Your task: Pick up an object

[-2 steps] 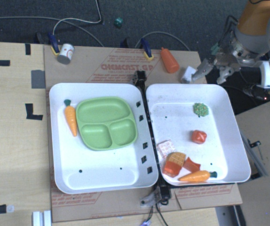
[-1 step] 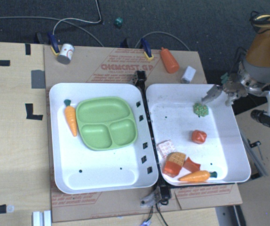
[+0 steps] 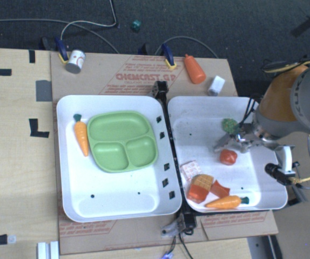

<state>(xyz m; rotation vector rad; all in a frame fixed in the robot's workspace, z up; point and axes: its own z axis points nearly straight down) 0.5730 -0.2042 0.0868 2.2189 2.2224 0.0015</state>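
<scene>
Robotics lab bench, not a home: two white bins (image 3: 68, 198) clamped onto a cardboard sheet (image 3: 139, 74), loose cables (image 3: 90, 23) over dark carpet (image 3: 225, 15), black tape marks (image 3: 36, 128) on the wood top, toy food as props.

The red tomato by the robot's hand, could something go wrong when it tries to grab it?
Maybe. The red tomato is small and round, so it might roll away or pop out when squeezed. The green broccoli piece lies just on the gripper's other side, so the arm could bump it or pick it up by mistake. Both sit in the right bin, whose floor looks smooth, so a nudged toy could slide toward the pile at the near edge.
</scene>
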